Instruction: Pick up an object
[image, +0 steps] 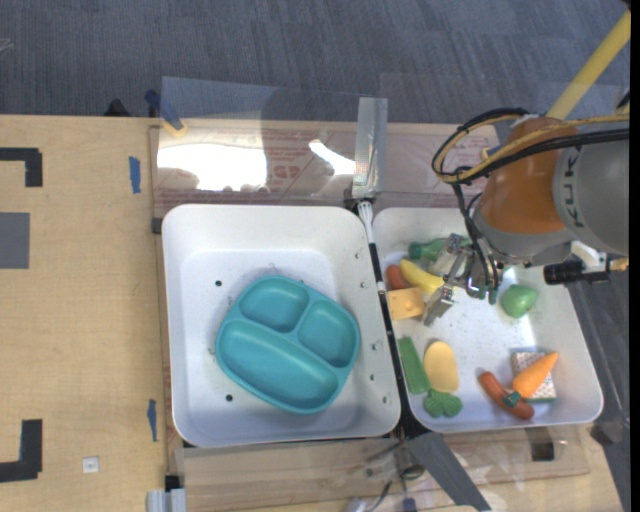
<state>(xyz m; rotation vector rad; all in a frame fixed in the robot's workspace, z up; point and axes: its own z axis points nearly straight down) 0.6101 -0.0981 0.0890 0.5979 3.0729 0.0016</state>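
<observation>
Open tool (455, 283) hangs over the right white bin (580, 350); drop straight onto the yellow plastic banana (420, 277) at 9 o'clock, then squeeze.

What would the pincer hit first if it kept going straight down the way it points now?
Probably the yellow banana and the orange block beside it: the pincer points down-left at them in the right bin. Depth is unclear from above.
</observation>
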